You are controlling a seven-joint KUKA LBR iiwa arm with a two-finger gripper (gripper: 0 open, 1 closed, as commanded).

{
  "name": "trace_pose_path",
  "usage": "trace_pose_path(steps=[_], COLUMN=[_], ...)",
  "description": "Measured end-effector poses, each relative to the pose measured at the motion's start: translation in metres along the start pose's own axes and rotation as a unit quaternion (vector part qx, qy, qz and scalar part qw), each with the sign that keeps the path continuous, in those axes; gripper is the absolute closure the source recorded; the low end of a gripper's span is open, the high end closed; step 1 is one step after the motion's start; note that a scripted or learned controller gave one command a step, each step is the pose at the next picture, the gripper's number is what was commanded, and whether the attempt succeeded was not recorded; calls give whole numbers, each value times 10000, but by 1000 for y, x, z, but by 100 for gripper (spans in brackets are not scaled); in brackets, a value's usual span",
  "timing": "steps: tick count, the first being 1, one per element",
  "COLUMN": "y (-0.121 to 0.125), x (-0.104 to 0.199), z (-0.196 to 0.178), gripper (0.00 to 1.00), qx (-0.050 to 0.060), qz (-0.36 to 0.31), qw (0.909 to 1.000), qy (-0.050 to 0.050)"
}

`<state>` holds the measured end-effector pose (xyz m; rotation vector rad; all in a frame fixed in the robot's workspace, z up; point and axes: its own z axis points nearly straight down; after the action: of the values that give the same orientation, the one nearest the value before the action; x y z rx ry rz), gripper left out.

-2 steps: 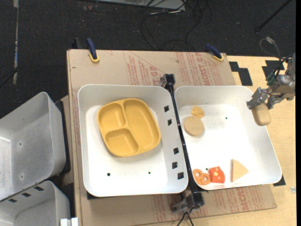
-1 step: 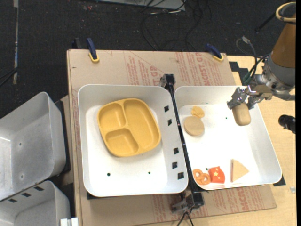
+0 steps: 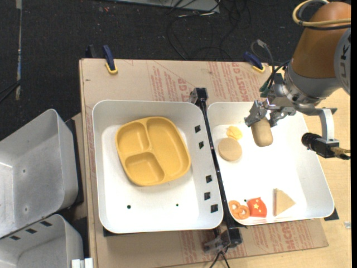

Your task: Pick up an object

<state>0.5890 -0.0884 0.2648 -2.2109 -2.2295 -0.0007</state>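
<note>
The gripper [image 3: 266, 111] hangs over the upper part of the right bin [image 3: 312, 177], its fingers narrowed on the top of a tan, cork-shaped piece [image 3: 262, 134] held between them. That piece stands upright in the frame, long axis top to bottom, its rounded end pointing down toward the bin floor, just right of centre frame.

The right bin has open white floor across its middle and right side. Its other contents keep to the left wall and the lower edge: one small yellow piece [image 3: 235, 132], one round tan disc [image 3: 229, 149], one orange ring [image 3: 239, 209], one red piece [image 3: 256, 206] and one tan wedge [image 3: 282, 201].

The left bin [image 3: 106, 205] holds a single yellow divided plate [image 3: 152, 149] with three compartments, lying tilted, with bare floor along the bin's lower edge. The two bins sit side by side on the table [image 3: 89, 82], touching along a black clipped seam.
</note>
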Motion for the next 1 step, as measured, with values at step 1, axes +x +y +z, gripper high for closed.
trace_pose_path(steps=[1], y=[14], x=[46], z=[14], gripper=[100], qx=[4], qz=[3], qw=[10000], qy=[-1])
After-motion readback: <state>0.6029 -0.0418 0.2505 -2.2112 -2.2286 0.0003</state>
